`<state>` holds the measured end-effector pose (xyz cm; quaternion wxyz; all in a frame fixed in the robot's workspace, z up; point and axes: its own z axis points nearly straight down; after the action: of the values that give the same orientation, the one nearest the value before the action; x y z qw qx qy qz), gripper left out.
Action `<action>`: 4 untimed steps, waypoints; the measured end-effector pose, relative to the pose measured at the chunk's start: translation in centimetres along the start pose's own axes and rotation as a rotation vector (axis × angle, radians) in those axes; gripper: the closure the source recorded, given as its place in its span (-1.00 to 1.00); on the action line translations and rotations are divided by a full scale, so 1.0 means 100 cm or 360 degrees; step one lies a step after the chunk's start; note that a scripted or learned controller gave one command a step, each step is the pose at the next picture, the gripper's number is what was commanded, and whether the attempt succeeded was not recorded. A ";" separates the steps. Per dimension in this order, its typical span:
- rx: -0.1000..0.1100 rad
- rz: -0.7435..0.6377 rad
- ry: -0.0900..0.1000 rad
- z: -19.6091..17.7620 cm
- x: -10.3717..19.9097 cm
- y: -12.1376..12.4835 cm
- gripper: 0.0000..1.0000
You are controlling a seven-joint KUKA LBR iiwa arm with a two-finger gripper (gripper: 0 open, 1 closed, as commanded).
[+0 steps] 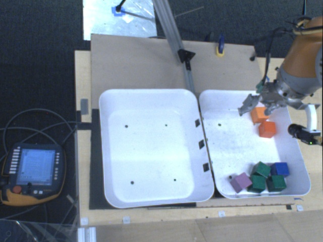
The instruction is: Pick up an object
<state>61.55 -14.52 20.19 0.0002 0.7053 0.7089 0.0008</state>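
Hand (261, 106) sits low over upper part of the right bin (222, 135), right at an orange block (259, 115); fingers look spread, but can't tell if block is actually gripped. A 2nd orange block (267, 129) lies just beside it. Purple block (240, 182), green blocks (261, 178) & blue block (279, 169) cluster at bin's near right corner. Left bin (151, 145) adjoins. Pendant (33, 173) lies left of the desk (227, 64).

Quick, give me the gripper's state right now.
Gripper: down in the right bin, at the upper orange block. Open or shut, and whether it holds the block, cannot be told.
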 end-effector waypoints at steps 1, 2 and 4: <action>0.0000 0.0000 0.0000 0.000 0.000 0.000 -1.00; 0.0005 -0.0001 -0.0001 0.046 0.005 0.007 -1.00; 0.0003 0.0004 -0.0002 0.112 -0.004 0.006 -1.00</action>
<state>62.17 -14.92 8.99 0.0000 0.7062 0.7081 -0.0004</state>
